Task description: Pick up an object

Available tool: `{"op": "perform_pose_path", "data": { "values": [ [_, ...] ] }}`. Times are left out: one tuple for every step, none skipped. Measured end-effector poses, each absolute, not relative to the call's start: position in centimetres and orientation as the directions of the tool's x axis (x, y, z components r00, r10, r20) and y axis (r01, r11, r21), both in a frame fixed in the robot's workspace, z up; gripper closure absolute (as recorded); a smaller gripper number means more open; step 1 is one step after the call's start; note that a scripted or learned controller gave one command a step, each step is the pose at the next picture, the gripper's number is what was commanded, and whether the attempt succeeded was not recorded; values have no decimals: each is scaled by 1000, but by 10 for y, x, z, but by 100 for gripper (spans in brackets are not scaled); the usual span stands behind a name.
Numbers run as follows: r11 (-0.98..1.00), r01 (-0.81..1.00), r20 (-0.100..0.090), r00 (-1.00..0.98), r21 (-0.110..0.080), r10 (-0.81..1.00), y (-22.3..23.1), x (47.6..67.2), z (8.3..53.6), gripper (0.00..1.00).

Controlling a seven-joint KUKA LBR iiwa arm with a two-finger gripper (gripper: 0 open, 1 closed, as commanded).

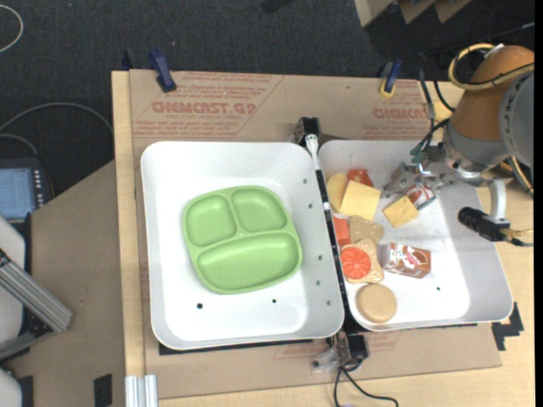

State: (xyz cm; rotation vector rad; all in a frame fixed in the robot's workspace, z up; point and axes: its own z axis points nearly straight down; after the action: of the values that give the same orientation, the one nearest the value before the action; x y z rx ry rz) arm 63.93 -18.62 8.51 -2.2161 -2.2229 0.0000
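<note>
The gripper [405, 181] is seen low near the right bin's [475, 303] far edge. Its jaws are spread just above a small yellow block [400, 212]; nothing is pinched.

Illumination is bright, even and diffuse from overhead; the two white bins [161, 227] come close to overexposure with faint sheen along their rims, while the dark floor [59, 58] around the worktop [254, 100] stays dim. Shadows are soft and short: a thin one under the green tray [242, 240], slightly darker ones beneath the arm [488, 108] at right. Focus is moderate overall, fine print on the worktop is only partly legible, and straight edges bow slightly toward the frame borders.
</note>
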Motion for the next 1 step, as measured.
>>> {"op": "perform_pose_path", "data": {
  "values": [
    [1, 1000, 1, -1, 1, 1000, -188, 640, 96, 100]
  ]
}}
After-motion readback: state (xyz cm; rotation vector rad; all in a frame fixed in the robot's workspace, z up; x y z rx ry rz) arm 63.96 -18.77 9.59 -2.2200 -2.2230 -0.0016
